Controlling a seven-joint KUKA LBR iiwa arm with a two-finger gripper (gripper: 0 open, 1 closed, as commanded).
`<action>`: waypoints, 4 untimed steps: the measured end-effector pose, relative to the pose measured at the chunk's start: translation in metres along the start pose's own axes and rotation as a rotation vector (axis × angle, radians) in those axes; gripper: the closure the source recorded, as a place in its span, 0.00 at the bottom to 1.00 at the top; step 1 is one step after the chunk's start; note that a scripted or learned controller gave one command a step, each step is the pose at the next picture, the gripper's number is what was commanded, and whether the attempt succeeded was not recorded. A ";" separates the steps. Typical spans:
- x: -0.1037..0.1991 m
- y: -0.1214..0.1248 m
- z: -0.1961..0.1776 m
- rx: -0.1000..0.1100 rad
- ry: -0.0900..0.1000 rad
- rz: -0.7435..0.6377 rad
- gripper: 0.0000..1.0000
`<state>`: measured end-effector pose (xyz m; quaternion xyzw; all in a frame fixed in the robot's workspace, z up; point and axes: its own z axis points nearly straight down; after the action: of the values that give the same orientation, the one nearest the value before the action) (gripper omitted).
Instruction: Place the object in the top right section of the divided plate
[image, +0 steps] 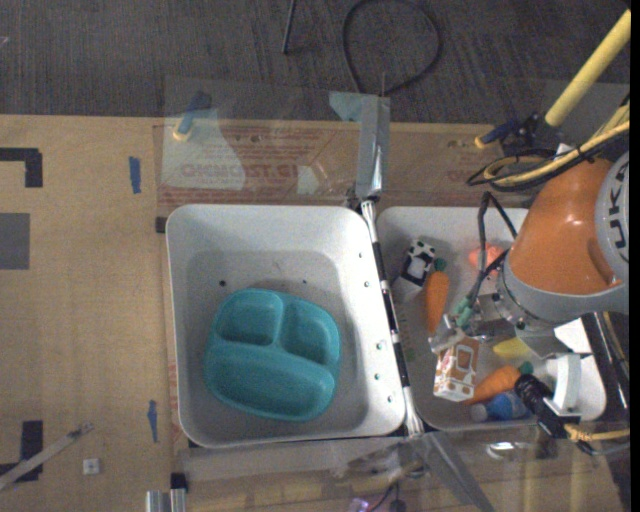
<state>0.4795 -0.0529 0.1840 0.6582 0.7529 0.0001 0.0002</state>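
I cannot tell how the jaws (478, 318) stand. Toys crowd under them, so the carrot (437, 297) could slip.

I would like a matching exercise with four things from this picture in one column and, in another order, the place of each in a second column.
Things:
1. teal divided plate
2. toy cow
3. small carton
4. blue tape strip

Places:
A. on the wooden bench, left of the bins
B. in the left bin
C. near the front of the right bin
D. near the back of the right bin, above a toy carrot

Pairs: 1-B, 2-D, 3-C, 4-A
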 end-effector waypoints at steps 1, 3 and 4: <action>0.058 0.033 0.000 -0.001 -0.001 -0.095 1.00; 0.135 0.087 -0.027 -0.001 -0.001 -0.229 0.00; 0.177 0.058 -0.006 0.005 0.001 -0.073 0.00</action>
<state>0.5130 0.1301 0.1898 0.6304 0.7763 -0.0015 -0.0017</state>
